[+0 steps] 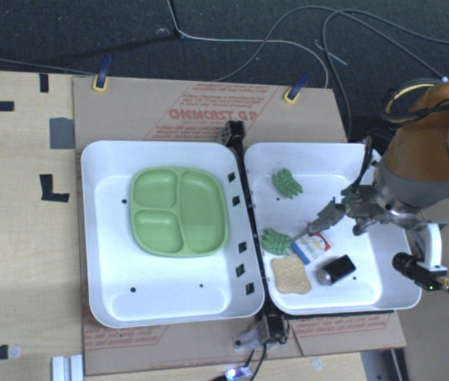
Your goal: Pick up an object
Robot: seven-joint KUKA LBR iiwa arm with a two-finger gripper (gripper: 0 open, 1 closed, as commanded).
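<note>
My gripper [322,221] hangs in the right bin [367,292]. How far it is open I cannot tell. Its tip is just above the small blue-and-white box [310,248], contact unclear. At seven o'clock lies a tan sponge [290,275], at four a black block [338,269]. The bins rest on cardboard [209,109] with red print, unreadable.

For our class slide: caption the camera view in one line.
Gripper poised above small items in the right bin.
</note>
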